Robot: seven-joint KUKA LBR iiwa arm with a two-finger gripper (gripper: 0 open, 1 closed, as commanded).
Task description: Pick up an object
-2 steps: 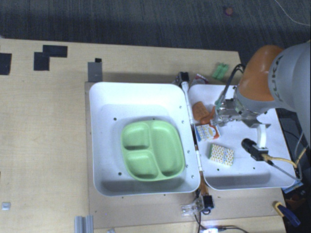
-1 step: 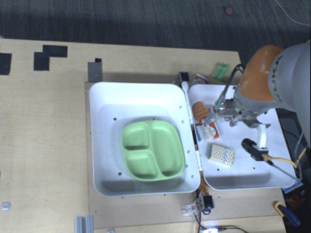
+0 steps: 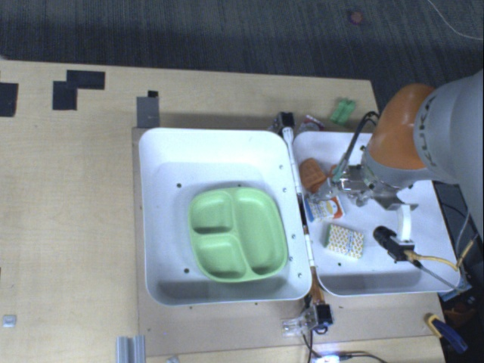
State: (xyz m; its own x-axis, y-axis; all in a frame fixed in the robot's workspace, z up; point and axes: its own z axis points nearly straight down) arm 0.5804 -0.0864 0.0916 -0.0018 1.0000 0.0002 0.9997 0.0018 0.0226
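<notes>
Arm (image 3: 423, 138) reaches in from the right over the right bin (image 3: 378, 282). The gripper (image 3: 338, 190) is low over that bin's left half, and whether it is spread or closed can't be told from this angle. Nothing visibly held.

Pickable things, all in the right bin:
- brown lump (image 3: 311, 174) by the divider wall, just left of the gripper
- blue-and-white packet (image 3: 322, 209) just below the gripper, may be touching, can't tell
- speckled pad (image 3: 345, 240) lying flat nearer the front, apart from the gripper

The left bin (image 3: 162, 203) holds a green divided plate (image 3: 237, 233), lying flat at centre, three compartments up. A small green item (image 3: 342, 111) sits on the bench (image 3: 68, 225) beyond the right bin's far rim.
</notes>
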